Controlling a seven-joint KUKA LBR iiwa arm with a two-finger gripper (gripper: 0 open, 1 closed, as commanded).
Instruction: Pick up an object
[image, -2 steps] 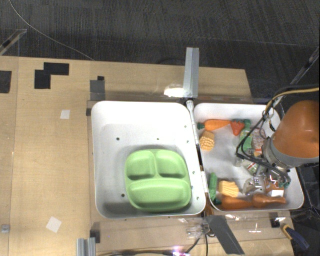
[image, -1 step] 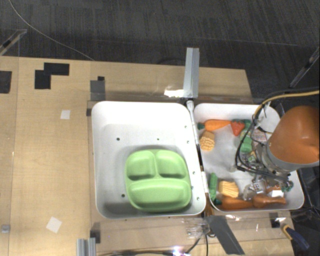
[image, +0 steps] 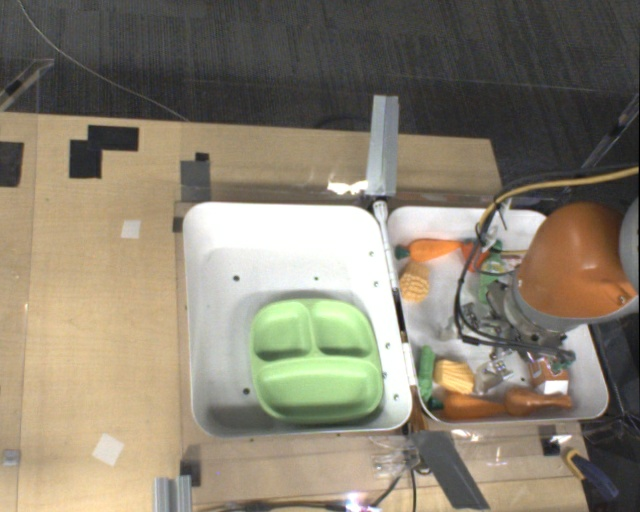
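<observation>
Orange-banded arm is being lowered over the right bin, where the end effector, its grip state indiscernible, is being positioned near the front edge above a corn piece and carrot, calling for a closing descent next.

Rounded orange band at the frame's right, grey ring beneath, black, yellow and green cables looping alongside, metallic pincer parts below
</observation>
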